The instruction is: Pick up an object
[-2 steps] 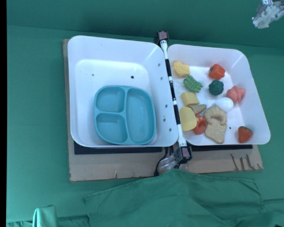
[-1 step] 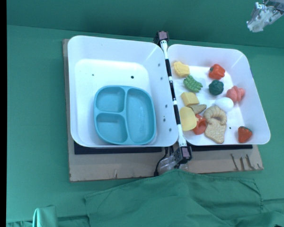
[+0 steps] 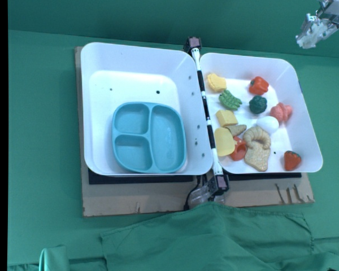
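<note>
The right bin [image 3: 305, 130] holds several toy foods: a yellow piece [image 3: 216, 82], a green pepper-like piece [image 3: 230, 100], an orange-red pepper [image 3: 259, 85], a dark green broccoli [image 3: 257, 104], a pink piece [image 3: 281, 112], a white egg [image 3: 267, 123], a yellow block [image 3: 226, 117], a tan croissant [image 3: 257, 135], a tan biscuit [image 3: 257, 157] and a red strawberry [image 3: 292, 160]. My gripper [image 3: 312, 34] hangs at the top right, above and beyond the right bin's far corner, well apart from all the objects.
The left bin [image 3: 101, 66] holds a light blue divided plate [image 3: 149, 137]. A white hinged bar [image 3: 204, 106] runs between the bins. Both bins rest on a cardboard sheet [image 3: 130, 199]. Green cloth [image 3: 214, 239] is bunched along the front.
</note>
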You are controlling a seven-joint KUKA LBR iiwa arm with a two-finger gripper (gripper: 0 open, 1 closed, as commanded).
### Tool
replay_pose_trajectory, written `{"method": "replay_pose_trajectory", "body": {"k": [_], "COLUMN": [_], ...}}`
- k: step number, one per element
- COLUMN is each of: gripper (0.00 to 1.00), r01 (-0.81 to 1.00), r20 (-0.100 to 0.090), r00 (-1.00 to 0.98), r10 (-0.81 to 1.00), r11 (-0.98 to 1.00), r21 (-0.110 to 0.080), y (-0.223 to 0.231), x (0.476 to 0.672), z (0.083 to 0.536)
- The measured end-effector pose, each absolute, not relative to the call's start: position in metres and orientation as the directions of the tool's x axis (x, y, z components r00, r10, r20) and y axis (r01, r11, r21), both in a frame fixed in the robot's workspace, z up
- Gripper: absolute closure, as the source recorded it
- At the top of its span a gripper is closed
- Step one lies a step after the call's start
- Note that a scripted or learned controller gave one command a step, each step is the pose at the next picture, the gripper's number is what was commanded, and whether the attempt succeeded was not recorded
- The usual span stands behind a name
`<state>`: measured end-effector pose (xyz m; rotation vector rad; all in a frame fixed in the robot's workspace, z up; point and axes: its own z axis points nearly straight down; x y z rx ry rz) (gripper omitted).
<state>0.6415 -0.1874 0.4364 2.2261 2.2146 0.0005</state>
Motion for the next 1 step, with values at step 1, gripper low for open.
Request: {"method": "replay_pose_trajectory", "body": {"k": [1], "gripper": [0.00], "r01": [1.000], "r20": [-0.001], "r00": [0.004], "r10": [1.000], "r11": [-0.004], "r21": [0.003], "y": [-0.1871], "x": [0.6425], "z": [0.4365]}}
